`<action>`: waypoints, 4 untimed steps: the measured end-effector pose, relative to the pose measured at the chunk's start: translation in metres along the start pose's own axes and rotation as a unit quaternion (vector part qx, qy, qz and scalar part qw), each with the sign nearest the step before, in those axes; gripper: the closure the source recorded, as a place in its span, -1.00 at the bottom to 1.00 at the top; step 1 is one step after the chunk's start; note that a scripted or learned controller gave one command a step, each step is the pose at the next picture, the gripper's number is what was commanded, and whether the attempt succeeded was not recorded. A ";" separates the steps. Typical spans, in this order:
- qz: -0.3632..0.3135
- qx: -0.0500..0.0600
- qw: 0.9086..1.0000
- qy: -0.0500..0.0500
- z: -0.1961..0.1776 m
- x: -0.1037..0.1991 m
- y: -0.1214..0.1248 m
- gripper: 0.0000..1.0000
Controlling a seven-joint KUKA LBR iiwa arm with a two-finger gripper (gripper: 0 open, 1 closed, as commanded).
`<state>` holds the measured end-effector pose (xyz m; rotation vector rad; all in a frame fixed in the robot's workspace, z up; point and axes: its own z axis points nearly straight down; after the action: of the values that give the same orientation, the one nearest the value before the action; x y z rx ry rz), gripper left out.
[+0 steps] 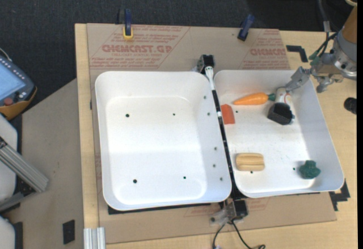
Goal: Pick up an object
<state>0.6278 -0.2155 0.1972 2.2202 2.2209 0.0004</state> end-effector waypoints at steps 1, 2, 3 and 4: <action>-0.001 -0.009 1.000 -0.004 -0.141 -0.007 0.025 -1.00; -0.001 -0.003 1.000 -0.002 -0.142 -0.006 0.023 1.00; 0.002 0.001 1.000 0.001 -0.156 0.014 -0.099 1.00; 0.001 0.003 1.000 0.001 -0.117 0.030 -0.151 1.00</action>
<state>0.4765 -0.1859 0.3141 2.2276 2.2233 -0.0041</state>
